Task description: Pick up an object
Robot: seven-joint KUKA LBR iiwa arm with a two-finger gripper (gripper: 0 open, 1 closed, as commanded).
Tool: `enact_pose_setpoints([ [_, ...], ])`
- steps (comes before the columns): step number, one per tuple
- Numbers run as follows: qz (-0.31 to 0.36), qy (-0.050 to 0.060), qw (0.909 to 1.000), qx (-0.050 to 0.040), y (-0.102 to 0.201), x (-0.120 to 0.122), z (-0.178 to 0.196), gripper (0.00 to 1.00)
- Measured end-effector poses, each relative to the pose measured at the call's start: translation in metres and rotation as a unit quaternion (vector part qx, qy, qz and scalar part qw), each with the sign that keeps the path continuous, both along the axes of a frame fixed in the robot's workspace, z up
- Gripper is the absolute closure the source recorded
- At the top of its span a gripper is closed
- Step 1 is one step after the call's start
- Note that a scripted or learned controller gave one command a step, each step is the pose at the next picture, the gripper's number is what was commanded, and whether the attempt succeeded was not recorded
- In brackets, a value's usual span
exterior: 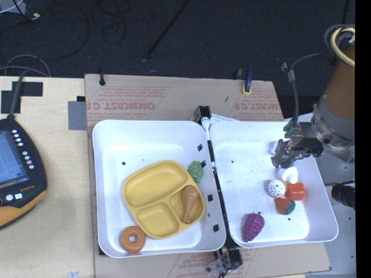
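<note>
Camera view, gripper (285,157) fingertips blurred, partly hiding white object (290,175)

Robotics lab or test bench, not a home or kitchen. Evidence: an industrial robot arm (339,106) reaches in over two white bins (110,149) set side by side on a cardboard sheet (168,100) printed with a supplier's name. Left of the bins, on the pale wooden bench (46,230), lies an orange-edged control pendant (14,167) with screen and buttons. Loose black cables (69,16) trail across the dark floor behind the bins. The food in the bins is plastic toy food (253,226) on a yellow divided plate (162,198).
</note>
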State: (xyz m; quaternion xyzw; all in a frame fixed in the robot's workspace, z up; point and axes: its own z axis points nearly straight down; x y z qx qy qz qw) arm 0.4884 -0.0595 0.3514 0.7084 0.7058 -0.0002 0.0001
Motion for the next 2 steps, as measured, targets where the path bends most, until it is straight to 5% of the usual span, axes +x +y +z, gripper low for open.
enact_pose_setpoints([
  [1,0.005,0.000,1.0000,0.0010,0.055,-0.013,0.013,1.00],
  [2,0.007,-0.004,1.0000,0.0015,0.131,-0.012,0.106,1.00],
])
